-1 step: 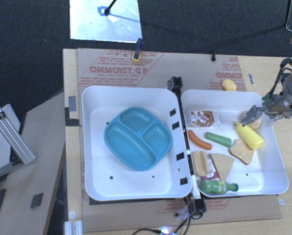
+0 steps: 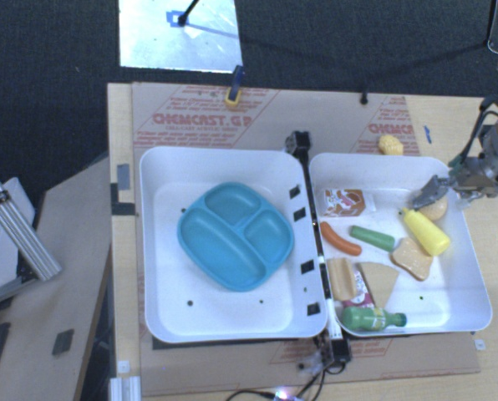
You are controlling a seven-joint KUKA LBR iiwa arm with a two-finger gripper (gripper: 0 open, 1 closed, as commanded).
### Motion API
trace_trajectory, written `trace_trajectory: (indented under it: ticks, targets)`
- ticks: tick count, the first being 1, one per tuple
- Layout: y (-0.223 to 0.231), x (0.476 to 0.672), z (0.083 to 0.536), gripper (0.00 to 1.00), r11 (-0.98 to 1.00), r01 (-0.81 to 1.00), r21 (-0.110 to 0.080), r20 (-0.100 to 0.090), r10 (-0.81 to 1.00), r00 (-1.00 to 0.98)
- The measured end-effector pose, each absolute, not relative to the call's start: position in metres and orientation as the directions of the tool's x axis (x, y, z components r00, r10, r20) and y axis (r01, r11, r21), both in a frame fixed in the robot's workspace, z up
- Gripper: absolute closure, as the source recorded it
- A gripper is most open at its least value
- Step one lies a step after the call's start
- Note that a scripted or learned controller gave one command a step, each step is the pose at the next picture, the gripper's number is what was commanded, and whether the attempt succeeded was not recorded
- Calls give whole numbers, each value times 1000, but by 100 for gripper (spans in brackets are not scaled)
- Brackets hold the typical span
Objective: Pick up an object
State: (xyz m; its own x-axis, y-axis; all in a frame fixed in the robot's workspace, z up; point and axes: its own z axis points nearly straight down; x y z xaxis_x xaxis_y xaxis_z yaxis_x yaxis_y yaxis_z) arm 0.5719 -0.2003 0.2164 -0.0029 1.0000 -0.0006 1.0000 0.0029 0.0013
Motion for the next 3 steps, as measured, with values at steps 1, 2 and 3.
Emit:
trace_trajectory:
  ticks: [1,2,3]
  targets:
    - [-196,574,174,0,3,1000,-2,1,1000,-3]
    - [-197,575,132,0,2,1000,-2,0,1000,-2]
    - [-197,578,86,0,0,1000,7,0,1000,0]
